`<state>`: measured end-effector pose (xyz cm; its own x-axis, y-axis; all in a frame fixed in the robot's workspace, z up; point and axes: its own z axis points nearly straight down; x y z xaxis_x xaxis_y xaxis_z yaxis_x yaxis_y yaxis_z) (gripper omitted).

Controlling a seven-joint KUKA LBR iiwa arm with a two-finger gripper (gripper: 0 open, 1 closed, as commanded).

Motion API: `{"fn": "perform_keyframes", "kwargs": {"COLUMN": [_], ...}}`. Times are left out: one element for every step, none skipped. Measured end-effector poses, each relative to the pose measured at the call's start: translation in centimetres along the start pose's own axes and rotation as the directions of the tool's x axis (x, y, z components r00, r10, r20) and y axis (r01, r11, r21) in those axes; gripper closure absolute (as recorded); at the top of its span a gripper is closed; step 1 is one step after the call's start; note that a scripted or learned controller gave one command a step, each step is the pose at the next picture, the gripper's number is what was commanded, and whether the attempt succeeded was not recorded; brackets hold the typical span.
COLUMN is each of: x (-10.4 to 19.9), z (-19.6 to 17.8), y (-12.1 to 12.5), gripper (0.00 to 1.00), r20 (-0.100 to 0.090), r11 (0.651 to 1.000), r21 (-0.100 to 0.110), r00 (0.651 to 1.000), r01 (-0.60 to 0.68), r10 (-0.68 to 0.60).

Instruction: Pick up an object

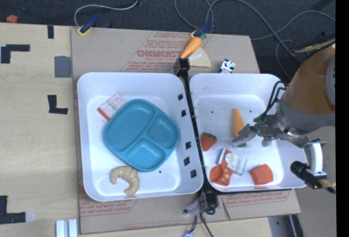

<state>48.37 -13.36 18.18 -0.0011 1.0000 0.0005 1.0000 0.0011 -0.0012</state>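
1. I am seeing the gripper (252, 136) hanging over the middle of the right bin (215, 84), with its fingers standing apart and nothing between them, so nothing is being lifted yet
2. I am judging the task as barely begun: the approach is under way, but the closing on a thing and the raising of it are both left to do
3. I am taking the orange cone (238, 120) as the likeliest target, since it is lying just beside the spread fingers, toward the bin's far wall; that is my guess and not something shown
4. I am counting five things in the right bin: the one orange cone, one strawberry-like piece (208, 141) near the left wall, one small printed packet (235, 161), one red piece (220, 175) touching that packet by the near-left corner, and one red-orange block (262, 174) by the near wall
5. I am counting three things in the left bin (87, 82): one blue divided plate (142, 134) in the middle, one croissant (125, 178) by the near wall, and one small packet (112, 106) partly tucked under the plate's far-left edge
6. I am also counting, on the cardboard beyond the bins' far walls, one toy carrot (191, 46), one pale wedge (200, 60) and one small black-and-white figure (227, 66), possibly a cow, though it is too small for me to be sure
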Motion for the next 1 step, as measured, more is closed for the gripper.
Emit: {"fn": "perform_keyframes", "kwargs": {"x": [-3.38], "z": [1.8], "y": [7.25], "gripper": [0.0], "r20": [0.001], "r11": [1.0], "r21": [0.0], "r00": [1.0], "r01": [0.0], "r10": [0.0]}}
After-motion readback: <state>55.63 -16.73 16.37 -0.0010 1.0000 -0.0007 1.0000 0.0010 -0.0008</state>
